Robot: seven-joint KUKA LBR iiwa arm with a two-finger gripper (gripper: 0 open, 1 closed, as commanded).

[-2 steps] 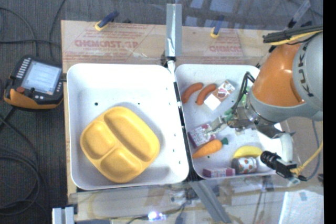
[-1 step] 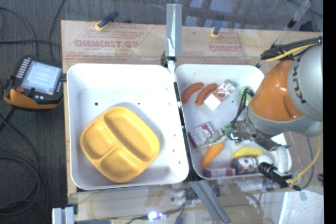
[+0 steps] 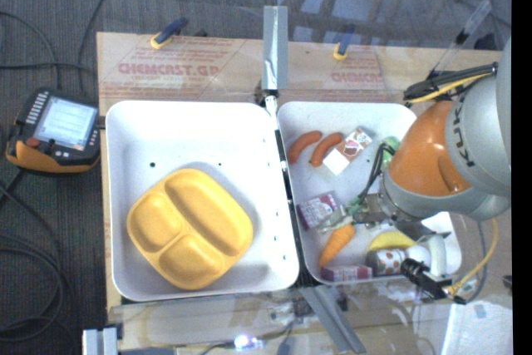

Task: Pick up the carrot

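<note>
The orange carrot lies tilted in the right bin, near its front edge, with the thick end up toward the gripper. My gripper hangs just above and right of the carrot's upper end, under the grey and orange wrist. Nothing shows held in it.
Around the carrot lie a purple packet, a pink bar, a banana and a red can. Two sausages and a small carton lie at the back. A yellow divided plate fills the left bin.
</note>
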